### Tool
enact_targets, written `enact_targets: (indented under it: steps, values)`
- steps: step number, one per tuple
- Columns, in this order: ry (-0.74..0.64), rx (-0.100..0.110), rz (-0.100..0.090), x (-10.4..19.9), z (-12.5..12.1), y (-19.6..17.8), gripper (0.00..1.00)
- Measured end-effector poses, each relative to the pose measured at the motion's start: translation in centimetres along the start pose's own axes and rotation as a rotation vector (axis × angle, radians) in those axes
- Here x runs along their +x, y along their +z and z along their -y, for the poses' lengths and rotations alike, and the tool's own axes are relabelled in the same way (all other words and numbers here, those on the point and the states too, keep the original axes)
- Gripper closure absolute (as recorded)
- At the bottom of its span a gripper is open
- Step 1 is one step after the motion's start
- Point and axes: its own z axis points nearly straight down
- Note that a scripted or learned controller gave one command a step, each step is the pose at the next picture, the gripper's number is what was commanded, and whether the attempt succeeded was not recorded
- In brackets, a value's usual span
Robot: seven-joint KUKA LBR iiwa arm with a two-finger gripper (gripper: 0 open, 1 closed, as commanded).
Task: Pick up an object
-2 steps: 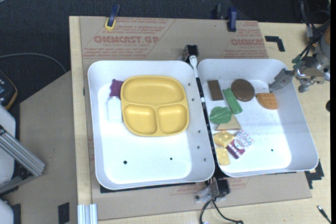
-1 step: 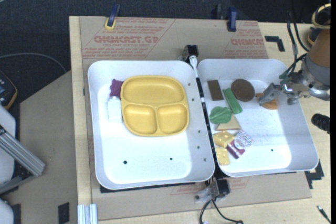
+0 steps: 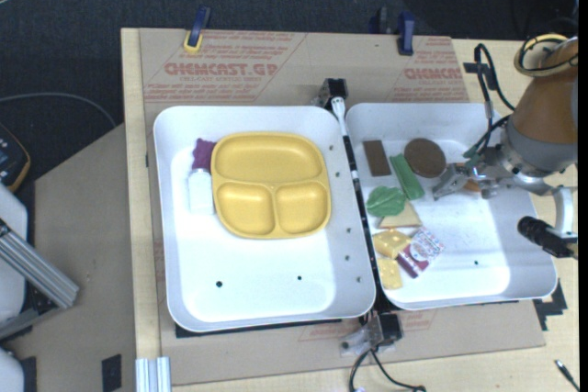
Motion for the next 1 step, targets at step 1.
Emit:
enact_targets:
  steps: [1]
  values:
    - [0.000,-0.002,0.001,0.07,0.02,1.43,0.00]
